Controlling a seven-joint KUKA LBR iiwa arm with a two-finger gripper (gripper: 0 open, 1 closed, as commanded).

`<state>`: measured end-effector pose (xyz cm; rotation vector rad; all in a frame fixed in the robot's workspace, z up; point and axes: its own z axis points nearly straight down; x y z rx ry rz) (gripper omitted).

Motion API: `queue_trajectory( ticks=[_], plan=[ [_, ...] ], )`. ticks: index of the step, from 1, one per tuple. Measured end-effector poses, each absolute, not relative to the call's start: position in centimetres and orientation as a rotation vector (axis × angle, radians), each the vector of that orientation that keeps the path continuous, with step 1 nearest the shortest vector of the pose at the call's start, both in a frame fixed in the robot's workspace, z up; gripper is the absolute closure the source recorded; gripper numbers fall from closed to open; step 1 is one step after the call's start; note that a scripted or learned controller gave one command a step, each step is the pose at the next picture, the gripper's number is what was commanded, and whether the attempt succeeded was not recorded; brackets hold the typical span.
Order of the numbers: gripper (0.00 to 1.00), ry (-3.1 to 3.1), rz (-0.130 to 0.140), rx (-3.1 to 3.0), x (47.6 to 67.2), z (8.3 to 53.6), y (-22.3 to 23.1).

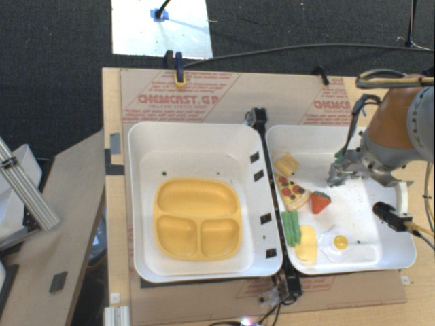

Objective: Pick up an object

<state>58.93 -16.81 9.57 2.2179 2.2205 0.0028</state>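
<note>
The right bin holds toy food: a pale yellow cheese wedge, a pizza slice, a red strawberry, a green pod, a yellow piece and a fried egg. My gripper hangs low over the upper middle of this bin, just above and right of the strawberry and apart from it. Nothing shows between its fingers.
The left bin holds a yellow divided plate. A black divider with clips runs between the bins. The grey arm with its orange band comes in from the right. Cardboard lies under both bins.
</note>
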Motion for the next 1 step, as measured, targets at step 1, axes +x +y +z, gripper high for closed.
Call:
queue_trajectory(
  ticks=[1],
  plan=[
    [1.00, 2.223, 0.004, 2.214, 58.50, 14.46, -16.11]
  ],
)
